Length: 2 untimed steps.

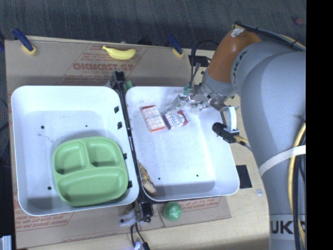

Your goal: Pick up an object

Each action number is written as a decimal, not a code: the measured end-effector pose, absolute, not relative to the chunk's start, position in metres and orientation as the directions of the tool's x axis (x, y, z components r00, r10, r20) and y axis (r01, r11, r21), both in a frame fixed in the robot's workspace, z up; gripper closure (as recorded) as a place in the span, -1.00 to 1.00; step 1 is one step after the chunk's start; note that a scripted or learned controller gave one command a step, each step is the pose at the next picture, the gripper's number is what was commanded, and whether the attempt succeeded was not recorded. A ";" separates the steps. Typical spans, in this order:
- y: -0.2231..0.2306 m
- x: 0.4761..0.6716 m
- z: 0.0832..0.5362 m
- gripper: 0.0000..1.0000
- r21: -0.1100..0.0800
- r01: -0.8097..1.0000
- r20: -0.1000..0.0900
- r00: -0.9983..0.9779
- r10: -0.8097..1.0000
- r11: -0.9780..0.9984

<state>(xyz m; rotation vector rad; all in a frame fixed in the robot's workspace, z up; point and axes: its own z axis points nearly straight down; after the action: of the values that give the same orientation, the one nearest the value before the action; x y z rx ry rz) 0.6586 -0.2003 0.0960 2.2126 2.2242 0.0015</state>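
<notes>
Hovering over the right bin's (208,184) far corner, the pincer (179,104) has fingers whose spread I cannot tell. A red packet (177,120) lies just below it, a second packet (152,118) to that one's left.

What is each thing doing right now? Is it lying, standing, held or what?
Green plate: lying flat in left bin.
Orange box: lying flat in right bin.
Red packet: lying by the gripper.
Banana: lying behind the bins.
Green ball: resting on bench.
</notes>
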 end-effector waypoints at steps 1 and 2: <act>-0.199 0.660 0.108 1.00 0.006 1.000 -0.001 -0.010 1.000 0.010; -0.208 0.581 0.215 1.00 0.000 1.000 -0.001 -0.004 1.000 0.004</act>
<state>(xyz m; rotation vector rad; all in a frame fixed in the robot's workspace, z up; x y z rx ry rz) 0.5807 -0.2083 0.2154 2.2164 2.2260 -0.0010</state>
